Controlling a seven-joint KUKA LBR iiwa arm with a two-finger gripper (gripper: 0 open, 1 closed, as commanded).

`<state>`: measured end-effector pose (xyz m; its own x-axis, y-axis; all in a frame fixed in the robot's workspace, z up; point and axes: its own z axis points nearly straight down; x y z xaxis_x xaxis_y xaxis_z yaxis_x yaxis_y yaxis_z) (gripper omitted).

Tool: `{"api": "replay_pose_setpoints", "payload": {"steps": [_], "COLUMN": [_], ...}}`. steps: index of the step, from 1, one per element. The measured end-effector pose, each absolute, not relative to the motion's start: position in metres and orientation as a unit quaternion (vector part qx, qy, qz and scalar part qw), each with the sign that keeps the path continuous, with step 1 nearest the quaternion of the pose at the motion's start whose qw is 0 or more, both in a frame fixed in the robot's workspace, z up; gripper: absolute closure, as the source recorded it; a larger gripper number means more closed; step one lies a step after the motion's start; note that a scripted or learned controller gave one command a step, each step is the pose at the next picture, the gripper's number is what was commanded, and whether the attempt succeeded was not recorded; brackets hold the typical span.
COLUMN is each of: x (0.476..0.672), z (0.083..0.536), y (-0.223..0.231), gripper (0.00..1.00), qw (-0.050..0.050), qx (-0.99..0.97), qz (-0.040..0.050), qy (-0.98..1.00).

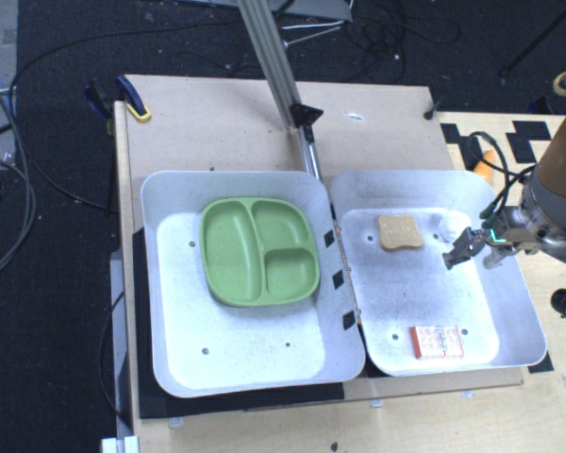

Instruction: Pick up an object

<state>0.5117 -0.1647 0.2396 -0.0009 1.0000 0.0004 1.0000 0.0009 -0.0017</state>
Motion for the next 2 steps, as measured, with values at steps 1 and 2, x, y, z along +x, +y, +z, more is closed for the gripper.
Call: {"api": "replay_pose_setpoints", "payload": {"steps": [1,2], "x": [0.512,0.508], "z": [0.240,0.176], "y": [-0.165,-0.163], "gripper": [0.00,0.00], "qw": [0.000,0.003], "qx": [-0.707,-0.707], "qz": [0.0002,0.0017], "qy": [-0.707,-0.707]}}
